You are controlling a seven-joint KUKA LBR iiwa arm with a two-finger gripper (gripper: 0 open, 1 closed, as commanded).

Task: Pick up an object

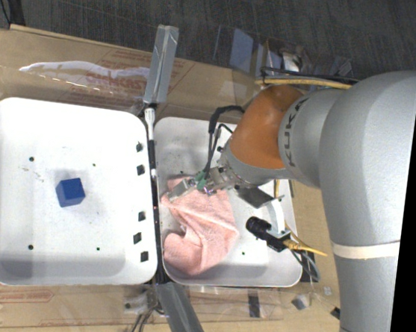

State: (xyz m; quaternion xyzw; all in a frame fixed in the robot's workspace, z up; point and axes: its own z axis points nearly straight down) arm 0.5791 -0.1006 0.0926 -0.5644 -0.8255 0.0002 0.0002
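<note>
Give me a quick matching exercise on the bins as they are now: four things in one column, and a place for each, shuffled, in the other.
Things
1. blue cube
2. pink cloth
3. gripper
4. orange band

Places
A. lying crumpled in the right bin
B. on the arm, above the wrist
C. on the floor of the left bin
D. low over the upper edge of the cloth

Pairs: 1-C, 2-A, 3-D, 4-B
</note>
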